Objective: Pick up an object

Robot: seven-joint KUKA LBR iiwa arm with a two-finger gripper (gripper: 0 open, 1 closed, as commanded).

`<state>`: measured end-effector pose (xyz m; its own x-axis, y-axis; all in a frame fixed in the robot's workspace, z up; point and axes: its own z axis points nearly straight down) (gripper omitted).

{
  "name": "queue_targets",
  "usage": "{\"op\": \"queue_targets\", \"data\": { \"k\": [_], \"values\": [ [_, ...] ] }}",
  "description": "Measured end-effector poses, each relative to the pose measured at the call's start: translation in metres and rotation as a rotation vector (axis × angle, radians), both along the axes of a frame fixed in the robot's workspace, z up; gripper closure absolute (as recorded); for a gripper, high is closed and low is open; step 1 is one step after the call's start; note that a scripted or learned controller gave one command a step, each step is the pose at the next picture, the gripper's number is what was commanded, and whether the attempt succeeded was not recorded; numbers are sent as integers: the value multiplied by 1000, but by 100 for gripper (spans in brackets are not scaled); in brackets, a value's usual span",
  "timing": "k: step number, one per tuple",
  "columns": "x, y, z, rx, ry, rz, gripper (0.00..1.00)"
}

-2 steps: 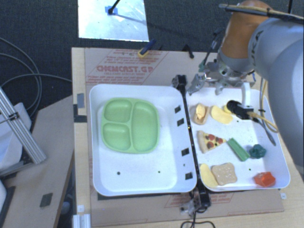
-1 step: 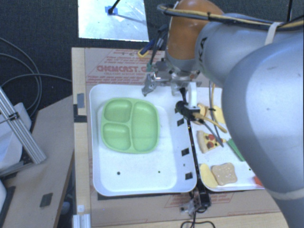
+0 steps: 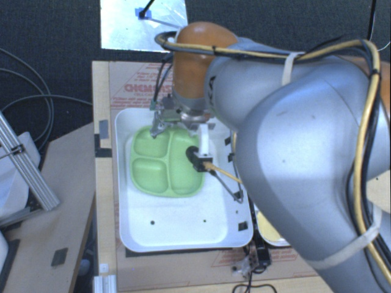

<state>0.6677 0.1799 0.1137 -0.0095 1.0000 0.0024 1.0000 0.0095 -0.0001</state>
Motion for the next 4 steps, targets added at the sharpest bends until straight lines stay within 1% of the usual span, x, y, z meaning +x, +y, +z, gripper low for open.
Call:
{"op": "queue_targets", "data": {
  "k": [1, 2, 3, 4],
  "values": [
    [2, -120, 75, -4, -5, -16, 0],
    [1, -11, -7, 1, -8, 3, 0],
    [4, -16, 10, 3, -10, -3, 100],
    [-48, -32, -28, -2, -8, -10, 100]
  ]
}}
